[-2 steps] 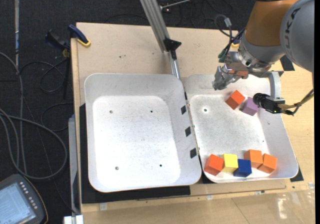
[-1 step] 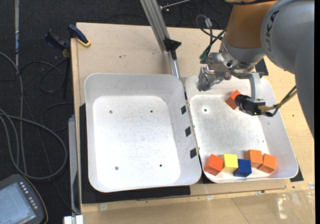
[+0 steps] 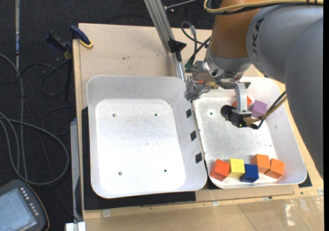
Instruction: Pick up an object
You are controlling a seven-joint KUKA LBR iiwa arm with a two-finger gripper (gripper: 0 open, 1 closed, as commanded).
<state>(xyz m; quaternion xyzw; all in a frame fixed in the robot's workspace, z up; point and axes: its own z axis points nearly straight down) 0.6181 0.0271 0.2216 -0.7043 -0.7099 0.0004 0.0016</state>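
**INSPECTION: PICK TARGETS IN RIGHT BIN, GRIPPER AT FAR CORNER**

**Location.** All loose items lie in the right bin (image 3: 290, 140). Five sit in a row along its near wall, left to right: orange block (image 3: 221, 168), yellow block (image 3: 237, 165), blue block (image 3: 250, 174), second orange block (image 3: 262, 161), third orange block (image 3: 277, 167). They are touching or nearly so. A purple block (image 3: 259, 107) and a red-orange block (image 3: 249, 102) sit side by side toward the far wall, partly hidden by robot hardware.

**Handling (judgement).** Small cubes, apparently rigid and light, prob. wood or foam. Flat faces, no fragility concern. Best hold is from above, across two opposite flat sides. The row is crowded and neighbours block side access. The orange block at the left end has one free side. The purple block has more clearance on its right.

**Arm pose.** The arm (image 3: 293, 24) reaches in from the right w/ the wrist turned down. The gripper (image 3: 194, 90) is at the right bin's far-left corner, by the rim next to the left bin (image 3: 95, 137). It is well apart from the row, w/ no block at its tip. Open or closed: cannot tell, tip unclear. Nothing seen held.
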